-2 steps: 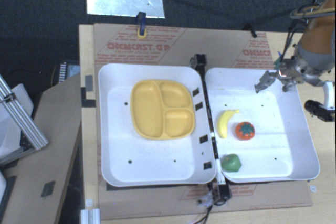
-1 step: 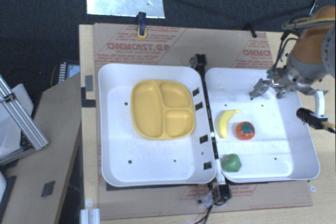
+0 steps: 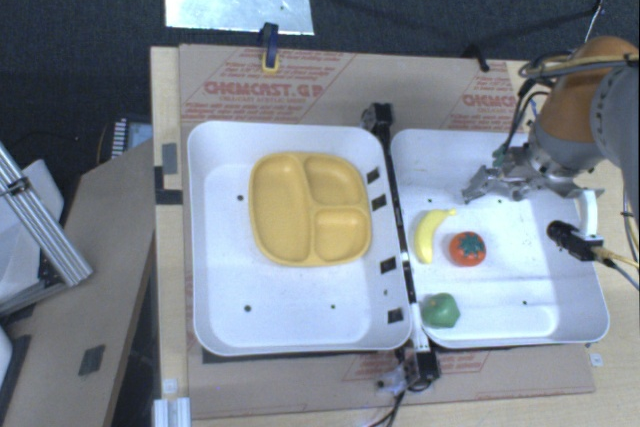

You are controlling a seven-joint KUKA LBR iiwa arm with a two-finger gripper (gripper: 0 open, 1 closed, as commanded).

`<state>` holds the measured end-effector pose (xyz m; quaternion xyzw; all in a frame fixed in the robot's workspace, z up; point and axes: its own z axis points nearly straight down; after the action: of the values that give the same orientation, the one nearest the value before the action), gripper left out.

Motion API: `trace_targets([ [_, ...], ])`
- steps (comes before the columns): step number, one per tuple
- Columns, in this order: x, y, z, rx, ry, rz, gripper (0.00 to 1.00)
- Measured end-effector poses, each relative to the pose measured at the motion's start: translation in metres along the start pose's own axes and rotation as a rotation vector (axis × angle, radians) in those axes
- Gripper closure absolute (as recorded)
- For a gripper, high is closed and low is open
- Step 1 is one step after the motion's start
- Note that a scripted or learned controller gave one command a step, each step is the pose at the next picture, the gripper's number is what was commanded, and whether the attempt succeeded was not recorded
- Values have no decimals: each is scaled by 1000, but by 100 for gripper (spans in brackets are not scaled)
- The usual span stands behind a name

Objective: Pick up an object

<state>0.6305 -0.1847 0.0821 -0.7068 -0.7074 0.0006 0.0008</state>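
Two white bins sit side by side on my bench. Over the right bin (image 3: 575, 315), my gripper (image 3: 483, 187) hangs with fingers spread, holding nothing. Below it lie a banana (image 3: 430, 233), tomato (image 3: 467, 249) and green apple (image 3: 440, 310). A yellow plate (image 3: 308, 208) fills the left bin (image 3: 215, 245).

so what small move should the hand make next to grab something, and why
Probably slide the hand toward the near-left and lower it over the banana. The hand sits over bare floor in the right bin, with nothing between its fingers, and the banana looks like the closest thing to it; the tomato lies just beside the banana.
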Motion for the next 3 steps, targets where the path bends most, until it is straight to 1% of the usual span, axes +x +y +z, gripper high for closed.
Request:
trace_targets([
  [1, -1, 3, -14, -8, -2, -1, 100],
  [2, 5, 13, -71, -11, -2, -5, 100],
  [3, 16, 15, -127, -11, -2, -6, 100],
])
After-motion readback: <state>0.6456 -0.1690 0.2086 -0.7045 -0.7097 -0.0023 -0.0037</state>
